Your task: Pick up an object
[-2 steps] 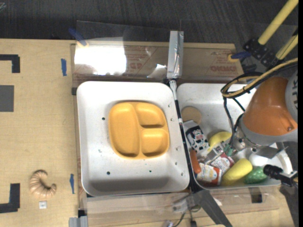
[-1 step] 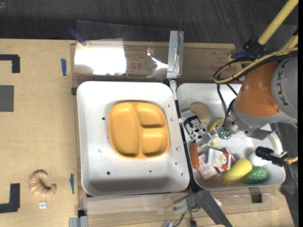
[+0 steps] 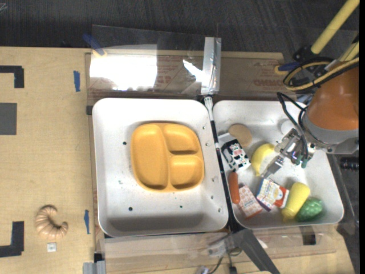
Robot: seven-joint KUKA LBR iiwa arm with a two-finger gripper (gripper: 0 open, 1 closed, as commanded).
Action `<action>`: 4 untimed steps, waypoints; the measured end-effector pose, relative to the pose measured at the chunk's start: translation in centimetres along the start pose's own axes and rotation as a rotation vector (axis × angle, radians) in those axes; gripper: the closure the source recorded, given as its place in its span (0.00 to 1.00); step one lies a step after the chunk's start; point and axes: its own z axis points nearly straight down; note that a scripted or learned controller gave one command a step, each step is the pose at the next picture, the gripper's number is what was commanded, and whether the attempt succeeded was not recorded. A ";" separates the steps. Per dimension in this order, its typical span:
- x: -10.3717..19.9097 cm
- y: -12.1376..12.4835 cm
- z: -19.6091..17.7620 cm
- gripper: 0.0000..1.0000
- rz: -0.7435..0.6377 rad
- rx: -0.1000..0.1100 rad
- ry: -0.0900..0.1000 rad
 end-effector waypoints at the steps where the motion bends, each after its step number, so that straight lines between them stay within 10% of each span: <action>1: -5.1 -5.8 4.1 0.00 -0.098 -0.001 -0.001; 2: -8.6 1.9 4.2 0.00 0.168 -0.003 -0.002; 4: -2.8 3.3 -3.0 0.00 0.707 0.000 0.000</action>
